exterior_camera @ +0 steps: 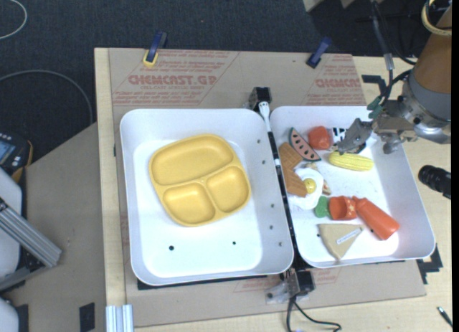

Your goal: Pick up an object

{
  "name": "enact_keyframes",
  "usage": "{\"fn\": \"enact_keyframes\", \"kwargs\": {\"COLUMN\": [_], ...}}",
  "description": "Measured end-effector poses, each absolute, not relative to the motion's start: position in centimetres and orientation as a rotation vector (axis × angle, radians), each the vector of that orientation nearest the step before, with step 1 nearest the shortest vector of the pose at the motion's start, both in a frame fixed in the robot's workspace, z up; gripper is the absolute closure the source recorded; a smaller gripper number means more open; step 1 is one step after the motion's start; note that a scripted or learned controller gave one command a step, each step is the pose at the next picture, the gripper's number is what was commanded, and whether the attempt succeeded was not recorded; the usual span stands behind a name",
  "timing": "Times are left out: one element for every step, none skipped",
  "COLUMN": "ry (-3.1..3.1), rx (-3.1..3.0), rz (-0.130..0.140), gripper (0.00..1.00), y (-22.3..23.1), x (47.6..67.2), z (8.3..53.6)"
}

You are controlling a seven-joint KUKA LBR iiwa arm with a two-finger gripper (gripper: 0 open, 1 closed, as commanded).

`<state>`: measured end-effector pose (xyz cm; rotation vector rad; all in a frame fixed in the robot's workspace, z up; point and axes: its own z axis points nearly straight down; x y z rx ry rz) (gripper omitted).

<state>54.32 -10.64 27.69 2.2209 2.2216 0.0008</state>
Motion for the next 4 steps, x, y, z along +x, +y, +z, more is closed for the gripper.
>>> {"fn": "enact_keyframes", "kwargs": {"ry": [2.226,2.226,2.223,2.225], "rx": [2.226,2.228,2.224,2.224], "rz": [-0.006,-0.007,0.002,0.005], "gripper": [0.0,0.0,0.0,0.0], "y": [-9.9,-9.8,-10.0,-9.9], "x": [54.3,54.2,54.0,54.1], "z": [21.6,15.2,9.3,8.8]}}
